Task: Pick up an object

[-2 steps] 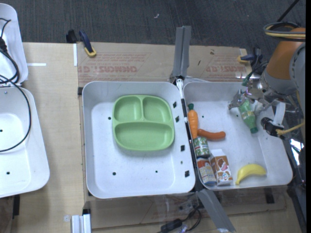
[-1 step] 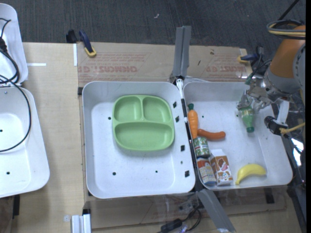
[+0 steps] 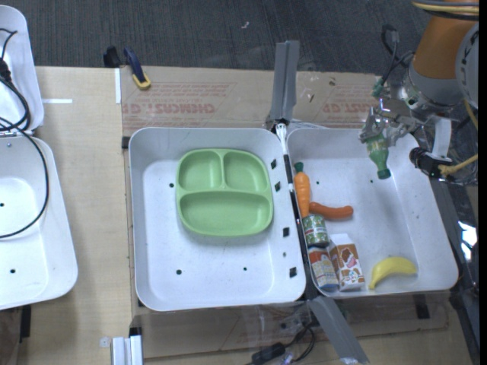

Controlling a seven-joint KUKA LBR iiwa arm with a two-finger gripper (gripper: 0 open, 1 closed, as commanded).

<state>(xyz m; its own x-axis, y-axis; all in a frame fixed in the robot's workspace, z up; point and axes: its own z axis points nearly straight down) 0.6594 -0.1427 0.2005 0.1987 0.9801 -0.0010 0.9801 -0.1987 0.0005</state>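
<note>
My gripper [image 3: 378, 138] hangs over the far right part of the right bin [image 3: 426, 226], shut on the top of a small green bottle [image 3: 380, 159]. The bottle dangles below the fingers, above the bin floor. Lower in the same bin lie a carrot [image 3: 302, 192], an orange pepper [image 3: 332, 211], a small can [image 3: 316, 230], a juice carton [image 3: 347, 263] and a yellow banana [image 3: 392, 269]. The carrot, can and carton line up along the bin's left wall.
The left bin [image 3: 152, 265] holds a green divided plate [image 3: 224, 192]. A grey post [image 3: 284, 82] rises between the bins at the back. White trays [image 3: 23, 226] with a black cable sit at the far left. A blue-handled clamp [image 3: 135, 68] lies on the bench behind.
</note>
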